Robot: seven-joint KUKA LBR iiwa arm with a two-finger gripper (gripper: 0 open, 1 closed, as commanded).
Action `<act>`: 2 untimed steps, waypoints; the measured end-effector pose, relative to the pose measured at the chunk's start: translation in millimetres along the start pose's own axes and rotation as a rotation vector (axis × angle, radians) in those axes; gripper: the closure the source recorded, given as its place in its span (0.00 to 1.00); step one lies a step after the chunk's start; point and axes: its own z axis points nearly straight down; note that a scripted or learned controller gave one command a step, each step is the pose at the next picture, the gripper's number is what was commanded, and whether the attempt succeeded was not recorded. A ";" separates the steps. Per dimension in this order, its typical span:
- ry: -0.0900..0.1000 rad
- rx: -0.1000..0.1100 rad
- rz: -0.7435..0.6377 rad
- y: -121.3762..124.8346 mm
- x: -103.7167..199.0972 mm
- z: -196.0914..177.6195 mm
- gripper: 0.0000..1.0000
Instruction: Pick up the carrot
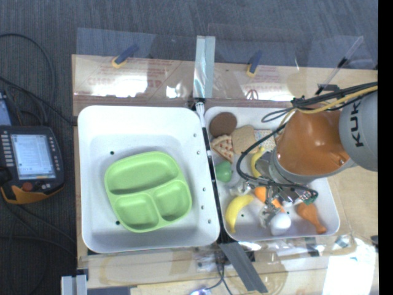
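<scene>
**Sizing up the carrot in the right bin's near right corner**

Lying closest to the near wall of the right bin (328,186) is a white egg-shaped piece (280,224). Just to its right is the carrot (309,214), an orange tapered piece that lies slantwise with its thin end pointing toward the near right corner. A yellow banana (238,208) curves along the near left part of the same bin.

The carrot looks like a moulded toy. It is likely light, stiff and rather smooth, so it could squirt out of a pinch made on the taper. The thick upper half seems the better place to take hold, gripped across its width, well away from the bin wall and the egg.

A little farther in, the gripper (274,203) hangs low over the bin floor, just left of the carrot's thick end and above the egg. Cables and the orange wrist band (310,143) hide much of it, so I cannot tell whether the claw is wide or narrow, and nothing can be seen held in it. A small orange piece (261,193) lies touching or just beside it.

Farther still are a green ball (224,172) by the left wall, a waffle (223,146) and a brown round piece (223,123) at the far left corner. The left bin (92,165) carries a green divided plate (147,190).
</scene>
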 end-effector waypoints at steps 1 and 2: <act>-0.005 0.004 -0.001 -0.5 -2.8 -11.6 1.00; 0.003 -0.009 -0.389 46.1 -42.7 -94.5 1.00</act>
